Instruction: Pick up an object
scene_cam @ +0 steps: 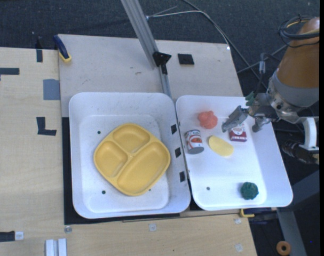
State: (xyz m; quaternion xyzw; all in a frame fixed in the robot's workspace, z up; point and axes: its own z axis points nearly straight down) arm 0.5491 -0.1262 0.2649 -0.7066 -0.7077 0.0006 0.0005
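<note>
Gripper [240, 122] low over the right bin [268, 164], fingers spread apart, nothing between them. Just beneath and between the fingertips, a small red-and-white packet [237, 135], flat on the bin floor, whether touched or not impossible to tell. Down-left of the jaws, a yellow lemon-shaped piece [221, 146], long axis slanting down to the right. Up-left, a pinkish-red lump [207, 119]; further left, a small can [194, 141]. Well apart at the near corner, a dark green ball [250, 190]. Packet looking the likeliest target: a short drop straight down. Over in the left bin [81, 159], a yellow divided plate [132, 158].
</note>
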